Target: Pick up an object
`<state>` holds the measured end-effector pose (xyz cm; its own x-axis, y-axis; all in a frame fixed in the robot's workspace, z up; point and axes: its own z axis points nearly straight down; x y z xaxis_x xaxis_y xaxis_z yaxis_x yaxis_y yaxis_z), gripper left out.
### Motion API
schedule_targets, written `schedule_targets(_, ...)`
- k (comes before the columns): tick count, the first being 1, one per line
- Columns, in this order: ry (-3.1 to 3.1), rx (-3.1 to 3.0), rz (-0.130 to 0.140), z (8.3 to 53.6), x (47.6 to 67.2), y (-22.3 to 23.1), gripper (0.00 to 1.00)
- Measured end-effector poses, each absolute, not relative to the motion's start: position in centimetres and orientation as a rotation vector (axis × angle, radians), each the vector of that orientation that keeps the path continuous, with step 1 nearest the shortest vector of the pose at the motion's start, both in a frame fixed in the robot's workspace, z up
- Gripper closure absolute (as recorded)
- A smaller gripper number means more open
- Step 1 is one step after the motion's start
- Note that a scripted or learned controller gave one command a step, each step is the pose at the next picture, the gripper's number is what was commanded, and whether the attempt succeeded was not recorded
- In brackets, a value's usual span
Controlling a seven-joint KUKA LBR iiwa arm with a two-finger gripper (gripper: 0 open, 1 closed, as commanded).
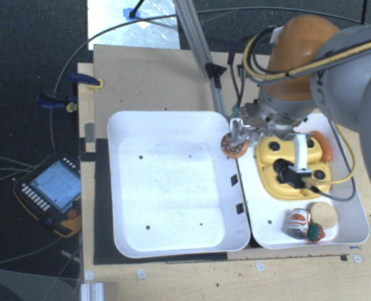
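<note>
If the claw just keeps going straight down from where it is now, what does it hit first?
Probably the small round brown donut-like object right beneath the claw, at the right white bin's upper left rim. Depth is unclear from this slanted view, so contact may already exist.

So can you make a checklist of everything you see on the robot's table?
Surface: tan bench with two white bins; left bin, right bin.
Job's things: doughnut at the gripper's tip, over the rims between the bins; a grip is unclear.
Clutter: yellow toy, can, round biscuit, orange sausage, all in the right bin.
Grippers: gripper above the doughnut.
Cables: yellow cable across the right bin.
Surroundings: handheld controller, blue clamps.
</note>
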<state>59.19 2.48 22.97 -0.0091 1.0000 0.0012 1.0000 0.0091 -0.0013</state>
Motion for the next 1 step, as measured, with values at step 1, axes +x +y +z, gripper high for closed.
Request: schedule_targets(1,-2.230,-2.208,0.000,22.22,56.32,7.93,1.00)
